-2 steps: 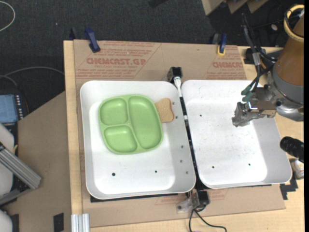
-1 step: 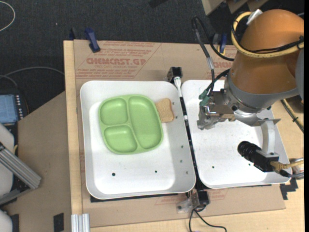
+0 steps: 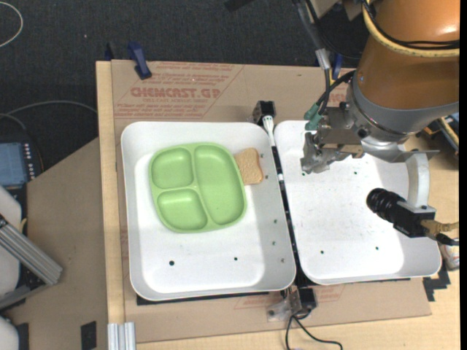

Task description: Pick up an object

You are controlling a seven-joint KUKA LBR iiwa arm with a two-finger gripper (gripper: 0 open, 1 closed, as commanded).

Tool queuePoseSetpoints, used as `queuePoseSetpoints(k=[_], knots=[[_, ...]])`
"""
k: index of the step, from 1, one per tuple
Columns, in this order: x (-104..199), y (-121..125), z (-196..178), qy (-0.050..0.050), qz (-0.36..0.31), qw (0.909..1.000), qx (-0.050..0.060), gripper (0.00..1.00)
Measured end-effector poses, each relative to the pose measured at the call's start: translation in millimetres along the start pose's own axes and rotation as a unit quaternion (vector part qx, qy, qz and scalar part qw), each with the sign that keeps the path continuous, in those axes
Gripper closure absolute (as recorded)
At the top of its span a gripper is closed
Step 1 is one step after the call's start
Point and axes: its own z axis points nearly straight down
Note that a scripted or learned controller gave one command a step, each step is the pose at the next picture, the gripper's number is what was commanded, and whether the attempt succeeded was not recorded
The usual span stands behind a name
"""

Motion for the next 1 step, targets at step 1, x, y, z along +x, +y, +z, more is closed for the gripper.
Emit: queuePoseSetpoints(k=[1], knots=[[8.5, -1.7, -57.3, 0.000, 0.000, 1.0000, 0.000, 1.00]])
